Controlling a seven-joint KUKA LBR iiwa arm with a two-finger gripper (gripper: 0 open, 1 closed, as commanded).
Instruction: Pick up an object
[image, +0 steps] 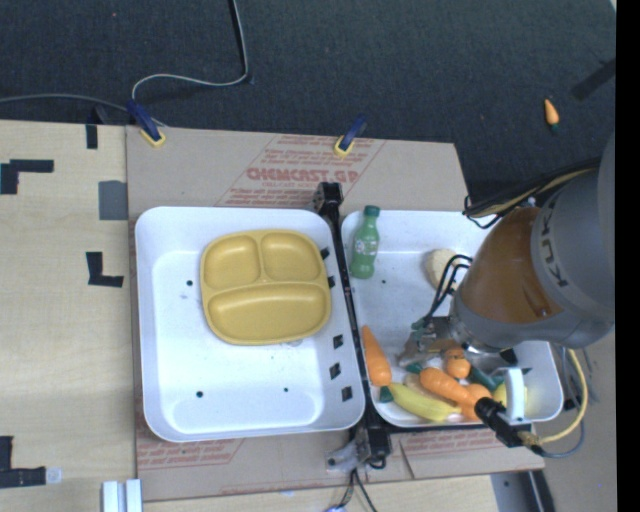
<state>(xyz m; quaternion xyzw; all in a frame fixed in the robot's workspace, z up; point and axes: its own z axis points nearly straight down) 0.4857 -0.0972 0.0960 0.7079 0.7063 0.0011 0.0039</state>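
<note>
The right bin (400, 290) holds a pile of toy food at its near end. An orange carrot (376, 358) lies along the bin's left wall, a yellow banana (420, 402) sits by the near rim, and a second carrot (450, 386) rests just behind the banana. A green bottle (362, 243) stands at the far left corner, with a cream roll (438, 266) to its right. My gripper (427, 344) is down inside the right bin, just above the pile and right of the first carrot. The grey arm hides the bin's right part.
The left bin (170, 330) carries a yellow divided plate (266, 284) in its far half. A black divider bar (340, 290) runs between the bins. Cardboard lies under both bins, and cables trail at the near edge.
</note>
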